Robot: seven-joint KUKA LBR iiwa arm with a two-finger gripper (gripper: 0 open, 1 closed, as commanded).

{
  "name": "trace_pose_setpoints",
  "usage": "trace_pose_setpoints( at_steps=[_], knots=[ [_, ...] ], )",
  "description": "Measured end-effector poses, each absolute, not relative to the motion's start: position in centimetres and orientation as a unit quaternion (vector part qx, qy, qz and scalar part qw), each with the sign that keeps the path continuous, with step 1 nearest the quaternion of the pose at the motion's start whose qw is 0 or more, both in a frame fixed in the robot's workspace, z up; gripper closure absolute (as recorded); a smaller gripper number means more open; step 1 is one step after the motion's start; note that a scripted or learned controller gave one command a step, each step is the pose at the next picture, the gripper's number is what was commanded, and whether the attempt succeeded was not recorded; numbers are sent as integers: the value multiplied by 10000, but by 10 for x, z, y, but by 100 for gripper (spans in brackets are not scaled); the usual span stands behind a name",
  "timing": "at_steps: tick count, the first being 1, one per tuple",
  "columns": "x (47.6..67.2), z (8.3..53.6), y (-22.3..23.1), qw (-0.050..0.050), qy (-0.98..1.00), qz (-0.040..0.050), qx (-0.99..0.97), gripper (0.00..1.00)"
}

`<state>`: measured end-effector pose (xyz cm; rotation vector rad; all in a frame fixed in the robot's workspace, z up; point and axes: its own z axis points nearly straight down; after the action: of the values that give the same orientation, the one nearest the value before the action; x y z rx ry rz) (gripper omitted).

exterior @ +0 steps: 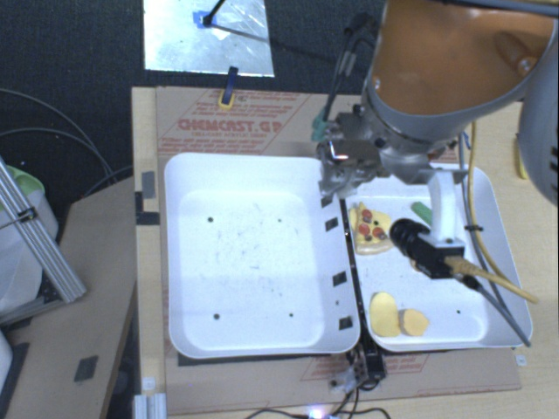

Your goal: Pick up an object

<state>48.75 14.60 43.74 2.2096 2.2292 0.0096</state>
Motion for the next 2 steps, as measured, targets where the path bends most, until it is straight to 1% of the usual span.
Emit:
trace_pose_setpoints(
  at_steps=[1, 2],
  knots=[
    [499, 485, 89, 27, 7059, 29, 7083, 100],
    [543, 368, 76, -20, 7066, -42, 7076, 100]
  ],
)
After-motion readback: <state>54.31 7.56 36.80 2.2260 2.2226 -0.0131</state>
